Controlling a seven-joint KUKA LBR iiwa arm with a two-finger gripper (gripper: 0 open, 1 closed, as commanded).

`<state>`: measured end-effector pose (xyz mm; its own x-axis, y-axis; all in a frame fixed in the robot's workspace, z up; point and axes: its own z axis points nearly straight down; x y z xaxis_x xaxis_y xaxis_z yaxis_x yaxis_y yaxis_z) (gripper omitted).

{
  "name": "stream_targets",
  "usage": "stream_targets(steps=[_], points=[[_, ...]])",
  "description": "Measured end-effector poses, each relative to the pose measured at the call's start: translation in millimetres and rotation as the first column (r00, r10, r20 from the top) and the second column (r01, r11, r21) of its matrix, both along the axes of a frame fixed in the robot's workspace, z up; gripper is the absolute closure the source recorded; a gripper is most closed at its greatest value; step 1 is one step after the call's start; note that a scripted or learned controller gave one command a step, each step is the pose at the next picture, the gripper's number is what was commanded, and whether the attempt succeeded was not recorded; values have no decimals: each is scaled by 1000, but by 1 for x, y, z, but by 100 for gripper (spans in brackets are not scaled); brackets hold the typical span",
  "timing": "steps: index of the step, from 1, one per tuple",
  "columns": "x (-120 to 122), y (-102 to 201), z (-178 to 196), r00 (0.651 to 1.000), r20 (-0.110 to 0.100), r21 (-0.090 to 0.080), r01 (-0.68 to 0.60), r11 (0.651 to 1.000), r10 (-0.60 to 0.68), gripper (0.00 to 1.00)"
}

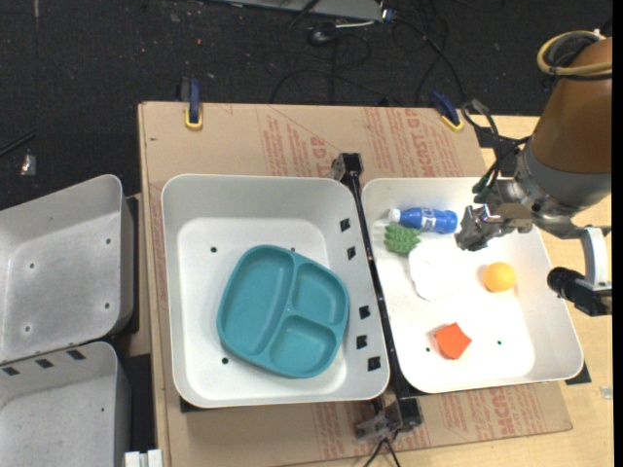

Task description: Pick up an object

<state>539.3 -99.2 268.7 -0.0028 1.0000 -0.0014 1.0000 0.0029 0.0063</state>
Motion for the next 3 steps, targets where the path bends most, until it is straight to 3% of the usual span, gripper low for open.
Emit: stream_targets(steps=[3], points=[[3,161,-42,1000,-9,3,-5,1000,5,100]])
